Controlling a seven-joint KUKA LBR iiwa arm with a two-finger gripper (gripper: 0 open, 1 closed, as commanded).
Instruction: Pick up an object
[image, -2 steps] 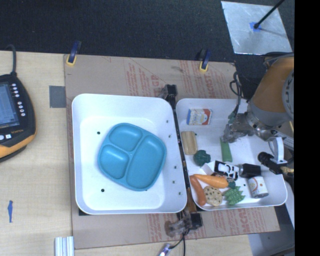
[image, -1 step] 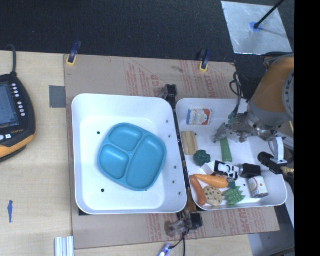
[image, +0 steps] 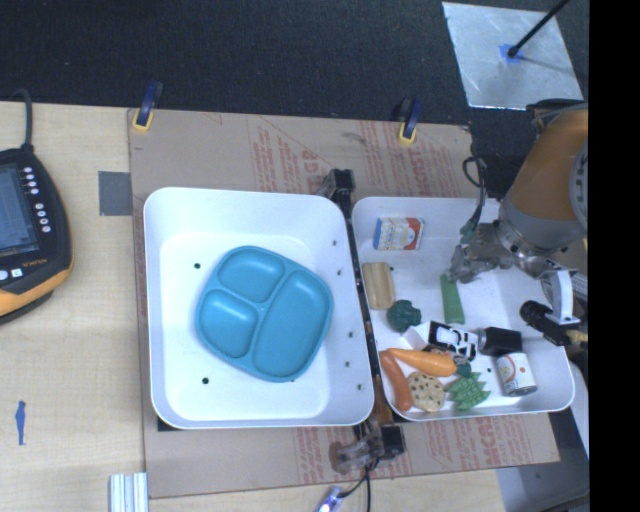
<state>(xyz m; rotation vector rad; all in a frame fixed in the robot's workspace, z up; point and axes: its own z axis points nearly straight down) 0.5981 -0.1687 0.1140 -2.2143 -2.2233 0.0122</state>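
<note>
My gripper (image: 468, 262) hangs over the back right part of the right bin (image: 560, 400), coming in from the right. Its tip is just above the upper end of a green stick (image: 451, 300) that lies on the bin floor. Whether it touches the stick is unclear. Nothing is seen held. Near it lie a small white and blue carton (image: 398, 233), a tan block (image: 377, 285) and a dark green broccoli piece (image: 404, 316).
Along the right bin's front lie a black-and-white item (image: 452, 339), a black piece (image: 500, 340), a carrot (image: 425, 360), a cookie (image: 428, 392), a green leafy toy (image: 468, 390) and a small can (image: 516, 374). The left bin (image: 170, 220) holds a blue divided plate (image: 264, 312).
</note>
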